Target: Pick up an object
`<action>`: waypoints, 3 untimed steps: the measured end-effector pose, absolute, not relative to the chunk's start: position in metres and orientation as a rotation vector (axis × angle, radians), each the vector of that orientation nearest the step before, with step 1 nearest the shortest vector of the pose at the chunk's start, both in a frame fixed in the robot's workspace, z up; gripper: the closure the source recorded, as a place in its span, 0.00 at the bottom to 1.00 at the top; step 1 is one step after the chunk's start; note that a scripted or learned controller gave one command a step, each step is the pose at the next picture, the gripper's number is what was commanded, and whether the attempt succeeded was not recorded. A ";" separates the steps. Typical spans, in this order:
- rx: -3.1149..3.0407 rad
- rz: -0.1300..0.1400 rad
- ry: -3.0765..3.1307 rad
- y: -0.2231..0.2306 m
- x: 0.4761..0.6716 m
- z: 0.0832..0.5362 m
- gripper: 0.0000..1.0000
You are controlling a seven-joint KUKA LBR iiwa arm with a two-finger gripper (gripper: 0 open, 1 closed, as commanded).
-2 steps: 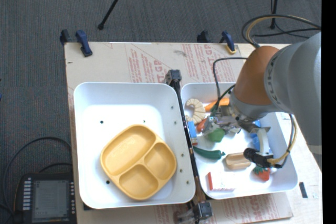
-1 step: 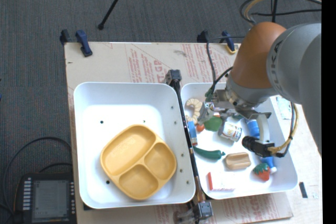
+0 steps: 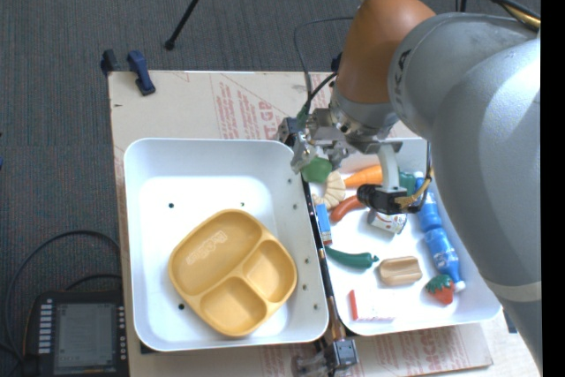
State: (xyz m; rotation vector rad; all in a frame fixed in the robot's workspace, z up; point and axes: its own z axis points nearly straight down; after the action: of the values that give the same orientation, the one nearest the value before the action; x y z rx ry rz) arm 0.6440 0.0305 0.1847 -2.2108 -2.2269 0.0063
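Observation:
My gripper (image 3: 311,151) hangs over the far left corner of the right bin (image 3: 481,300), under the orange band of the arm. A small green object (image 3: 318,167) shows right at its tip, touching or just below it; I cannot tell which. Beside it lies a cream ribbed piece (image 3: 335,186). Further in the bin are an orange carrot (image 3: 363,177), a red chili (image 3: 346,207), a green pepper (image 3: 351,258), a tan bun (image 3: 399,270), a strawberry (image 3: 442,289) and a blue bottle (image 3: 439,239).
The left bin (image 3: 150,163) holds a yellow divided plate (image 3: 232,272). A blue piece (image 3: 323,220) lies along the right bin's left wall, and a red and white strip (image 3: 366,310) near its front. The arm covers the bin's far right part.

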 end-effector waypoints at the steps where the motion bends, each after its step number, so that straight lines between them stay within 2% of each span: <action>1: -2.199 0.014 -2.236 0.032 0.644 0.192 1.00; 3: -2.171 0.028 -2.254 0.035 0.645 0.206 1.00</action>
State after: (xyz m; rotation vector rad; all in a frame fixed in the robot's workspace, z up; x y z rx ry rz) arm 0.6453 0.0352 0.2057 -2.1711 -2.2543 0.0279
